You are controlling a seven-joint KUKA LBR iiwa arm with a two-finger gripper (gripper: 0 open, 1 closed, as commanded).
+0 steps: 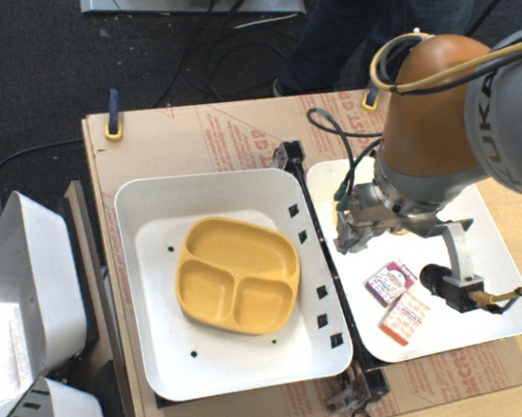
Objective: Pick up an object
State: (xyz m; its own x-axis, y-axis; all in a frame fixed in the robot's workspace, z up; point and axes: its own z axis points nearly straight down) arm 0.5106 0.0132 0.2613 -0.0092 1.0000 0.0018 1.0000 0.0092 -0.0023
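A yellow divided plate lies in the left bin. In the right bin a small purple-and-white packet lies flat, and an orange-and-white packet lies just in front of it. My gripper hangs over the left part of the right bin, close to the divider between the bins. It is up and to the left of the purple packet, and I see nothing in it. The orange wrist band and the grey arm cover the back of the right bin.
A black bracket on a grey strut juts from the arm beside the packets. Black clips line the edge between the bins. The bins rest on a cardboard sheet, with grey containers off the bench at left.
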